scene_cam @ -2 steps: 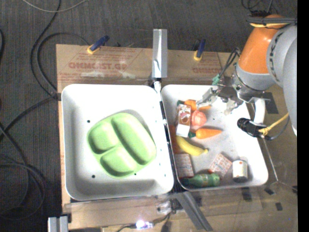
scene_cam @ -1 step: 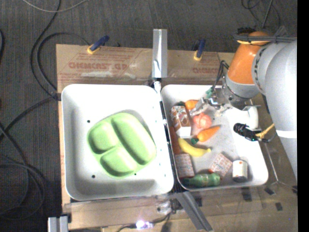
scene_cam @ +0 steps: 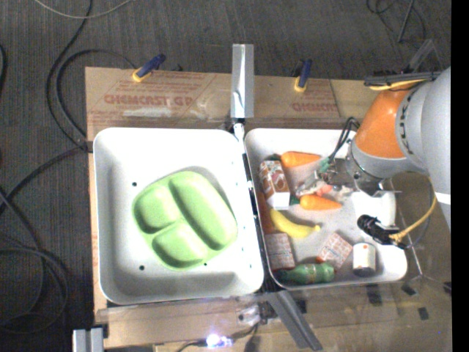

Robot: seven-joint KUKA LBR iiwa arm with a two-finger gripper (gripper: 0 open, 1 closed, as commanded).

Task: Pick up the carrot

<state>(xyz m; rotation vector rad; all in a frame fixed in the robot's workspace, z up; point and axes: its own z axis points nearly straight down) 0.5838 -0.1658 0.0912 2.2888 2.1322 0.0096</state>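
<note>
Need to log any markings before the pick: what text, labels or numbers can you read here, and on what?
"CHEMCAST GP", red print on the brown paper-covered sheet behind the white bins; repeated at right, partly hidden.
Printed labels on the small red-and-white food packets in the right-hand white bin: too blurred to read.

2 white bins: the left holds a lime-green tray; the right holds 2 orange carrots (green-tipped), a yellow banana, and a dark green bottle.
</note>
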